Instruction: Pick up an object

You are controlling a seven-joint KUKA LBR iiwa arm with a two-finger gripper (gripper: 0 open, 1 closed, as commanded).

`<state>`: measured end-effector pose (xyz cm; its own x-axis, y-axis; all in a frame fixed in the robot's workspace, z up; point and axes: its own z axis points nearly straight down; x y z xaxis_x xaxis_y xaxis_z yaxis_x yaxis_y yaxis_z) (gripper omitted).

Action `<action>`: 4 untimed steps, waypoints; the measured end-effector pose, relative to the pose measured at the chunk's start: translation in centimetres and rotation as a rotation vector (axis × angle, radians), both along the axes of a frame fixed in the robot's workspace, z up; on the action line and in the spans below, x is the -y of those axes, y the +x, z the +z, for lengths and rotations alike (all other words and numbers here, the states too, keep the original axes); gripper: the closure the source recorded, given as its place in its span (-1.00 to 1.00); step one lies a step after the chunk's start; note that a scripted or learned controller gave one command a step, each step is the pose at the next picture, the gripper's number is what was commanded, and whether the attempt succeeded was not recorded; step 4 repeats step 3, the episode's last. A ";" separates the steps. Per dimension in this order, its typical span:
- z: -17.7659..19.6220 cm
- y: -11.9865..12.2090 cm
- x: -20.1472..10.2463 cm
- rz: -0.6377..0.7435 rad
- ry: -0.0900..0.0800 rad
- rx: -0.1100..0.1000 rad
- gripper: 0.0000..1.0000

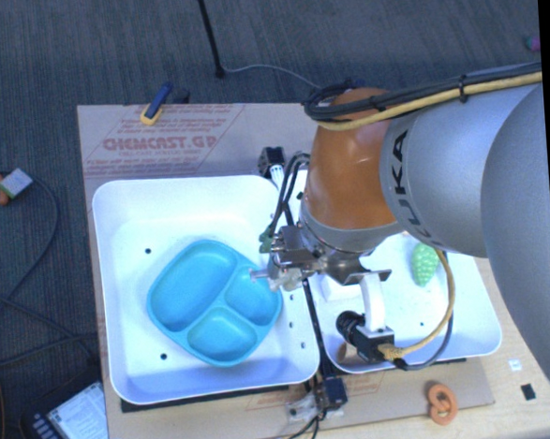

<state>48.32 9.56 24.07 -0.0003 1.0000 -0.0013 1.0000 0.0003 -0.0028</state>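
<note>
I am hovering the arm (348,195) over the blue tray (206,303) lying unlifted in the left bin (130,224), and cannot tell its grip.

Dark grey carpet (47,51) surrounds the brown bench board (110,146) (printed lettering) — a black cable (207,31) trails across.

Tray (210,303) in left bin (124,215)

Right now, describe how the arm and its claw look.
The arm is thick, rounded grey metal with black lettering, ending in a glossy orange band. Black and yellow cables run along its top. Below sits the claw, a small grey metal cluster with black cabling.
</note>
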 end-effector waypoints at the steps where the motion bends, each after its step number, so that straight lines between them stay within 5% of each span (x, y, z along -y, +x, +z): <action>1: 0.5 0.4 10.4 -0.002 -0.001 0.002 1.00; 3: 0.4 0.3 2.7 0.002 0.001 0.002 1.00; 4: 0.4 0.3 2.7 0.002 0.001 0.002 1.00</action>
